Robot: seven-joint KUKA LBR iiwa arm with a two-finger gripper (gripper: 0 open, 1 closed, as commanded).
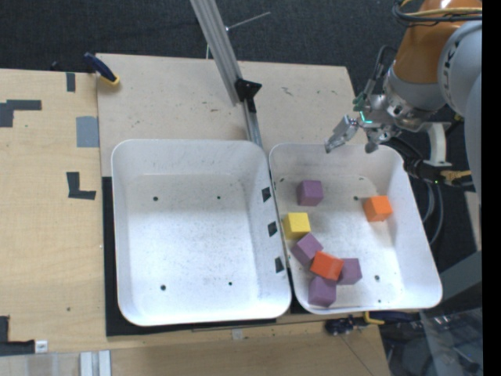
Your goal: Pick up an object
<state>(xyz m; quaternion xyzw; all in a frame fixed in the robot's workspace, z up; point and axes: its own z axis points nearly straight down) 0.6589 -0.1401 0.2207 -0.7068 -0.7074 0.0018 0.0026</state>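
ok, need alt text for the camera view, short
The end effector hovers with fingers open over the far rim of the right bin, holding nothing. That bin holds four purple blocks, two orange blocks and a yellow block, most clustered near its left wall; the left bin sits alongside.

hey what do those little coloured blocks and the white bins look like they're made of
Blocks, such as the yellow block and lone orange block: probably foam or painted wood, matte, no glints. White bins: likely moulded plastic, judging by rounded corners and a soft sheen.
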